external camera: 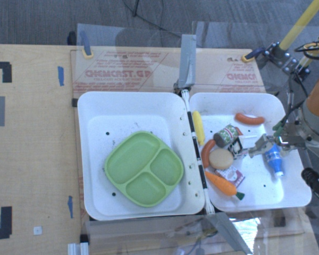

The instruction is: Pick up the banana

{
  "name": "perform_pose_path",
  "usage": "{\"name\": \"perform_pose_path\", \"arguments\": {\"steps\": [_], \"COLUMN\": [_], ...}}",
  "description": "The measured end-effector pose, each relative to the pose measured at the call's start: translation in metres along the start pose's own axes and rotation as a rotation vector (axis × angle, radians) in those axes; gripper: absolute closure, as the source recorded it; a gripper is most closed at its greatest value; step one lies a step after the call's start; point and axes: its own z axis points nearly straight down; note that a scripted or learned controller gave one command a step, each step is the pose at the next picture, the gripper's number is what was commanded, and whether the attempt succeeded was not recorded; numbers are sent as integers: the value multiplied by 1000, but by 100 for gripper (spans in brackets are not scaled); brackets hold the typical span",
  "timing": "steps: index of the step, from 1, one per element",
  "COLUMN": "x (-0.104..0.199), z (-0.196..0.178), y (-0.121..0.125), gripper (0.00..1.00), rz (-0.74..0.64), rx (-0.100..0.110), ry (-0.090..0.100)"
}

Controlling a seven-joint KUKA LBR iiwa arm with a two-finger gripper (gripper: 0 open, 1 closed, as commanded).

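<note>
**Banana lodged against the divider, gripper well off**

A green sectioned plate [144, 168] is seen in the left bin [90, 116]. The banana [199, 127] is found along the right bin's [292, 193] left wall, awkward for side approach. The gripper [250, 150] is held right of a can [227, 135]; its state cannot be told.

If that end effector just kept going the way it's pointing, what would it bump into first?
It points left, so the end effector would probably meet the small can and the round bun first; the banana lies beyond them. Its height is unclear, so it might pass over.
</note>
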Motion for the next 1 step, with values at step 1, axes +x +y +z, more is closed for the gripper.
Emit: {"name": "perform_pose_path", "arguments": {"steps": [1], "x": [85], "z": [54], "y": [59], "gripper": [0], "rz": [-185], "rx": [-2], "ry": [-1]}}
